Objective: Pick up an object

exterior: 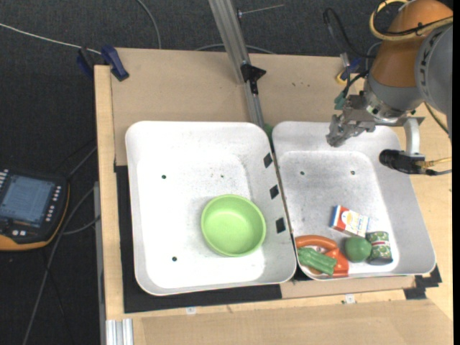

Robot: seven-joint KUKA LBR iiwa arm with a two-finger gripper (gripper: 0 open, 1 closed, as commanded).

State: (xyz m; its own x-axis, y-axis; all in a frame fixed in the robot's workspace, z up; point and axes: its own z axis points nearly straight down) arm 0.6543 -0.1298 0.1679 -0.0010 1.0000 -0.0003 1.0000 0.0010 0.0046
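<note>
The gripper [338, 136] hung over the far edge of the right bin [323, 192], near its far-left corner, w/ the grey arm [402, 56] and its orange band reaching in from the right. Jaws: couldn't tell how far apart, too small and dark to read; nothing seen between them.

Things to pick sat well apart from the gripper, all bunched at the near end of the right bin. A small red-and-white carton [349, 221] lay tilted, furthest from the near wall. Just nearer than it: a green ball [356, 249] and, touching it on the right, a small can [379, 247] on its side w/ a dark-green label. To the left of the ball, an orange ring-shaped piece [314, 243] w/ a green veg-like toy [320, 261] lying across it, right at the near-left corner.

Left bin [165, 157] held a light-green bowl [232, 226], upright, toward its near-right part.

A handheld control unit [27, 208] sat on the floor, left of the bench.
</note>
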